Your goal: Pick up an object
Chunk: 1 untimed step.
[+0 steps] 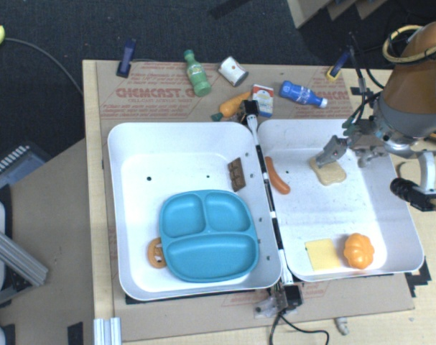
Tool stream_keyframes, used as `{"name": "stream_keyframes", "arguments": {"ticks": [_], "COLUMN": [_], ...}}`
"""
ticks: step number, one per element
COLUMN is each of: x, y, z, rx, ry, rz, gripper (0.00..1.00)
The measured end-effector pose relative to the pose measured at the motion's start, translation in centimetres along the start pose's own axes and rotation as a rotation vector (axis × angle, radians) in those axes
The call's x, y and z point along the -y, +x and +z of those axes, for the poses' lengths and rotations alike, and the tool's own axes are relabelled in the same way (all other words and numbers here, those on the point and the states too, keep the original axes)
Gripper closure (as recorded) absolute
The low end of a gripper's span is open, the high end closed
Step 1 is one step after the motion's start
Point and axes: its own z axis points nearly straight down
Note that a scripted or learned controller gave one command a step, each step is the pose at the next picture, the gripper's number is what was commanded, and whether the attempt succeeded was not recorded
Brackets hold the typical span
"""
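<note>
From my seat I see the arm (411, 85) reaching in from the right, its jaws (334, 153) hanging low over the far part of the right bin (397, 214). They sit just above and touching or nearly touching a pale bread-like piece (328, 172); I cannot tell whether the jaws are open or closed, and nothing shows plainly between them. In the same bin an orange sausage (277, 176) lies tilted near the left wall, and toward the near edge a yellow cheese slice (322, 254) lies flat just beside an orange pepper (358, 251). The left bin (131, 192) carries a blue divided plate (206, 234) in its near half, with a small pretzel (156, 254) peeking out at the plate's left rim and a brown chocolate bar (236, 174) close to the right wall. Beyond the bins, on the surface (103, 121), I make out a green bottle (197, 73), a white can (233, 70) on its side, a blue bottle (302, 95) lying down, a small carton (262, 99) and an orange carrot-like piece (232, 107) near the bins' far corners.
</note>
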Motion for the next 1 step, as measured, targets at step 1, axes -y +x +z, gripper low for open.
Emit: {"name": "stream_keyframes", "arguments": {"ticks": [1], "x": [0.38], "y": [3.80], "z": [5.44], "rx": [-0.001], "ry": [0.001], "rz": [-0.001], "gripper": [0.00]}}
